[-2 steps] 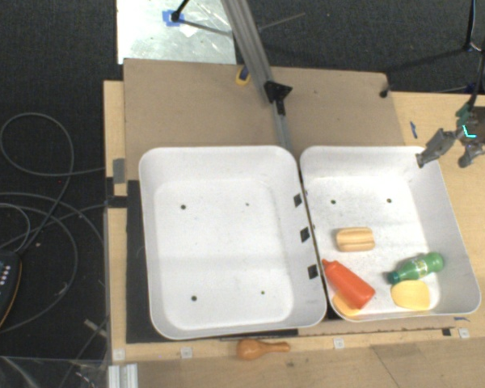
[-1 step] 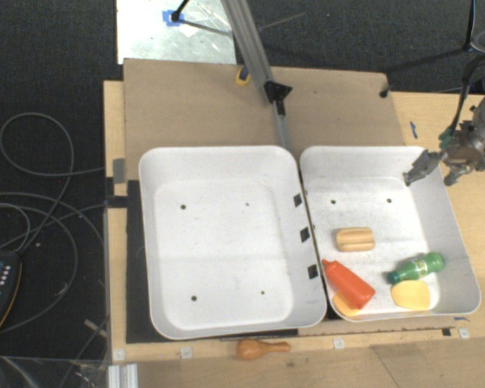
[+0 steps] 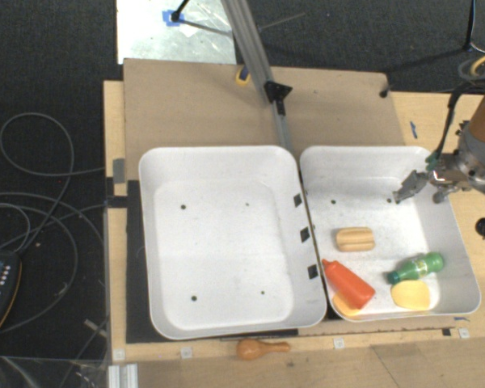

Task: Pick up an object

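I see gripper [image 3: 420, 186] over right bin [image 3: 364, 164], fingers spread wide, nothing held. Bun [image 3: 355, 238] mid-bin, apart from rest. Looks light, soft, rounded; I'd pinch across short sides.

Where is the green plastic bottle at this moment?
The green plastic bottle lies in the right white bin, near its front right corner, just above the yellow rounded object and to the right of the orange carrot-shaped toy.
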Available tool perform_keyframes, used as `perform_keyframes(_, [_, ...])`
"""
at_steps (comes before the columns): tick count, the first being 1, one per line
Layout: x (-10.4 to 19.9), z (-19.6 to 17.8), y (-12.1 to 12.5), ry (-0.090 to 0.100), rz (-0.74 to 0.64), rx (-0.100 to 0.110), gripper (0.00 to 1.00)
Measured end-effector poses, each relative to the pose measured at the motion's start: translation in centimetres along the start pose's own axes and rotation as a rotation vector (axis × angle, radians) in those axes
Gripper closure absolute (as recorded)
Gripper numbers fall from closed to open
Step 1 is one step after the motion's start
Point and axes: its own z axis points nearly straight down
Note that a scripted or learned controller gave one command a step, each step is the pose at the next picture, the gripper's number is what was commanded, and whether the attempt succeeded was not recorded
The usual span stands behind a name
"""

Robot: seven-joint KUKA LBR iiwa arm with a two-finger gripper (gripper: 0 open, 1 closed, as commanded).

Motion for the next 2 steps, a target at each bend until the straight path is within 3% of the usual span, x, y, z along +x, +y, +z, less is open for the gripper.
perform_keyframes(1, [-0.3,4.5,-0.7,0.0,0.0,0.0,0.0])
perform_keyframes(2, [-0.4,3.1,-0.5,-0.002,0.0,-0.008,1.0])
